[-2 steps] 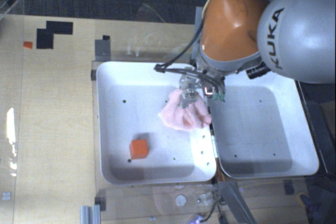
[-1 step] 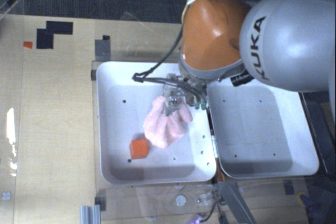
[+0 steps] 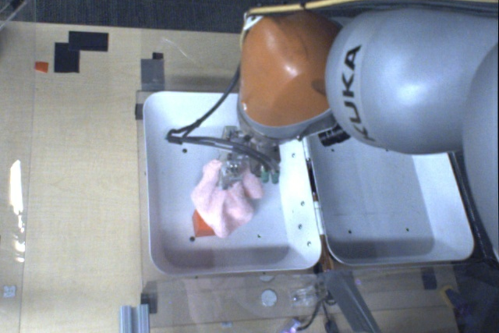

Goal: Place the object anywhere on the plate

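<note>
Over the left of the two shallow white bins (image 3: 160, 191), the grey KUKA arm (image 3: 413, 82) reaches in from the right, its glossy orange band (image 3: 284, 78) sitting above the wrist and hiding much of the bin's upper right corner. Below the band the two-finger gripper (image 3: 234, 174) points down into the bin, directly over a crumpled pale pink cloth (image 3: 224, 203). The gripper's tip meets the cloth's upper edge, and the fabric appears bunched up around it, but the fingers are too dark and blurred against the wrist hardware to make out, so I cannot tell whether the claw is apart, together, or clamped on the cloth. A thin black cable (image 3: 199, 121) loops from the wrist out to the left, above the bin floor.

The pink cloth lies on the floor of the left bin, a little right of its middle and towards the near wall. Peeking out from under the cloth's lower left edge is a small orange object (image 3: 201, 224), mostly covered, its shape not clear.

The right white bin (image 3: 390, 238) sits just beside the left one, with the arm crossing over its upper part. Both bins rest on a pale wooden bench (image 3: 70, 191).
</note>
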Motion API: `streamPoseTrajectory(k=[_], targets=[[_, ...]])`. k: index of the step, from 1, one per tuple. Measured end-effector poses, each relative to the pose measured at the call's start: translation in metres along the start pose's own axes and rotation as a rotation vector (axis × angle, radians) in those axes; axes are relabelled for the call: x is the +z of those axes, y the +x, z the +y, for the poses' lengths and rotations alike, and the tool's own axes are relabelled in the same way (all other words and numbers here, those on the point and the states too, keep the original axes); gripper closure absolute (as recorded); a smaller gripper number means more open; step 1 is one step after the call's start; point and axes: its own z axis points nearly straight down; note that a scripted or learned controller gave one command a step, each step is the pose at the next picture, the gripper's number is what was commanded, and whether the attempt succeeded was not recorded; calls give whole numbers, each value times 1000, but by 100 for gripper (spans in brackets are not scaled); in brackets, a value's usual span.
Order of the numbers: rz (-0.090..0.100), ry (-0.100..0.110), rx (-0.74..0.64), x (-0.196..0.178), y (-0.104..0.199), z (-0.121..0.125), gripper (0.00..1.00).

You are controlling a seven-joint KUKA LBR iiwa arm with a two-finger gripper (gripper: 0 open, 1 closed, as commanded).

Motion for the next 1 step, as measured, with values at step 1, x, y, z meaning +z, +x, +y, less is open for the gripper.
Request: streamPoseTrajectory(k=[1], targets=[[0,0,0,0,0,0,0]])
